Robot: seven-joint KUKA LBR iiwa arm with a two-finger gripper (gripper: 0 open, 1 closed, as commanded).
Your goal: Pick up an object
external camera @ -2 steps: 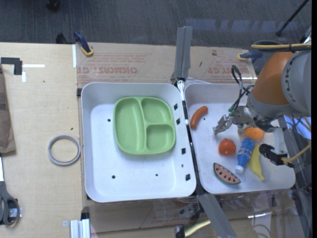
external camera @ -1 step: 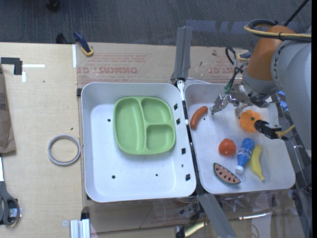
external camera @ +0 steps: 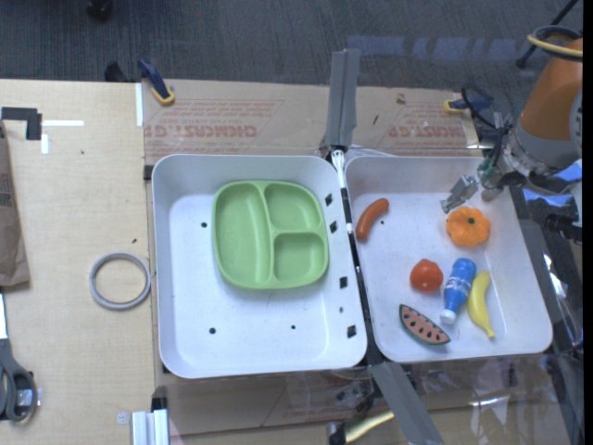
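My gripper point(external camera: 471, 185) hangs over the back of the right bin point(external camera: 528, 336), just above and left of a small orange pumpkin point(external camera: 468, 227); nothing shows in its grasp. Further into the bin lie a red sausage point(external camera: 372, 218), a red tomato point(external camera: 426, 275), a blue bottle point(external camera: 457, 288), a yellow banana point(external camera: 480, 304) and a watermelon slice point(external camera: 423, 325). The bottle rests between the tomato and the banana, touching or nearly touching both.
The left bin point(external camera: 185, 341) holds a green divided plate point(external camera: 271, 234). A grey divider bar point(external camera: 341, 100) runs up from between the bins. A grey ring point(external camera: 119, 279) lies on the bench to the left. Cables and clamps crowd the right bin's far corner point(external camera: 473, 105).
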